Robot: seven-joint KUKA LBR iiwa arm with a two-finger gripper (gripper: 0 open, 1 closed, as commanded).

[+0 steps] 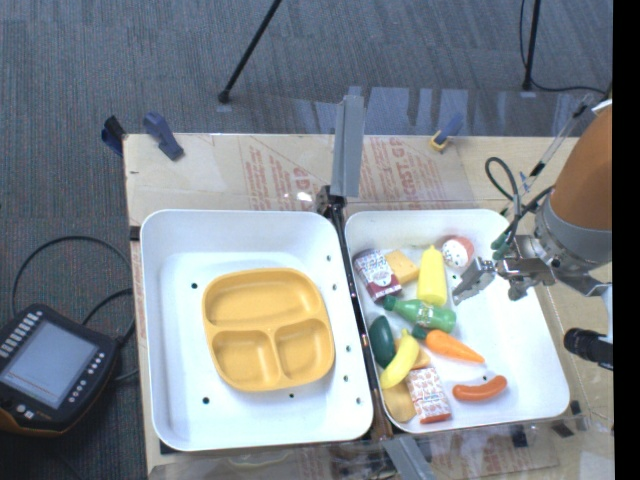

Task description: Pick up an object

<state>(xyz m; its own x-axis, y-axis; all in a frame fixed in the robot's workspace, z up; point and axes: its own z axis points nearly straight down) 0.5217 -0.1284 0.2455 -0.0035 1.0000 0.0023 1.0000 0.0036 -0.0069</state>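
Gripper (478, 280) over right bin (530, 368), jaw opening cannot tell, nothing visibly held | advise: descend centred on green bottle (424, 314), avoid yellow bottle (432, 276).

- Yellow compartment tray (268, 328), three sections, lying in the left white bin (170, 248).
- Handheld control pendant (45, 363) with grey screen, on carpet at left, cable attached.
- Blue clamp (162, 135) at the bench's far-left corner.
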